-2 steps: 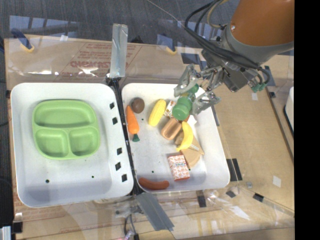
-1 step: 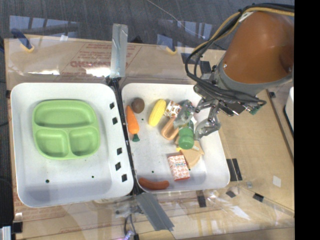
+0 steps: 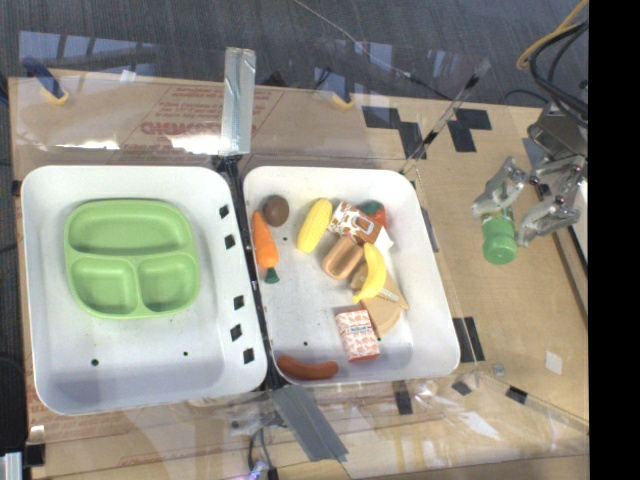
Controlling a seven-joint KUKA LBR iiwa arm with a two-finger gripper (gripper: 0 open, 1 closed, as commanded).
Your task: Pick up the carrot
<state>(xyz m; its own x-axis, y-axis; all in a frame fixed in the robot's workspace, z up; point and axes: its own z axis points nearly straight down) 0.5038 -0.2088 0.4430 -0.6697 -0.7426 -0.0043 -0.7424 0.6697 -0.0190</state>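
carrot position: the carrot (image 3: 264, 247) lies in the right bin (image 3: 432, 298), hard against its left wall, just beside the divider between the two bins.
carrot axis: long axis runs roughly up-down in the camera view, slightly tilted; green stub at the lower end, blunt orange end near a brown round item (image 3: 275, 209).
neighbours: corn cob (image 3: 314, 224) close on its right, not touching as far as can be seen; the wall crowds the other flank.
hand position: the hand (image 3: 528, 206) sits over the bare desk (image 3: 520, 308), outside the bins, well apart from the carrot.
hand state: fingers spread, with a green cylinder (image 3: 498, 240) just below them; no grip on it is visible.
bearing: the carrot lies far to the view's left of the hand, across the whole right bin.
judgement: fingers should close across the short width, wall clearance being the risk.
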